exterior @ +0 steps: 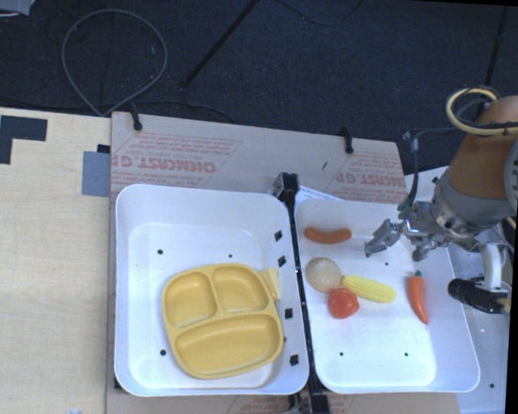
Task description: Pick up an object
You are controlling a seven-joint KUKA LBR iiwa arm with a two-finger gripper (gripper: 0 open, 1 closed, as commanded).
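The gripper (pixel 402 242) hovers with fingers spread and nothing between them at the upper right of the right bin (pixel 447 370), so this looks like the approach. The carrot (pixel 418 298) lies just below it; next comes descending and closing.

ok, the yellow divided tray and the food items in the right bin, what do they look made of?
Yellow tray: looks like moulded plastic, matte, going by its uniform colour and rounded compartment walls. Corn, tomato, carrot, sausage and the pale onion-like ball: probably toy plastic or rubber, with flat saturated colours and smooth surfaces; which one can't be told.
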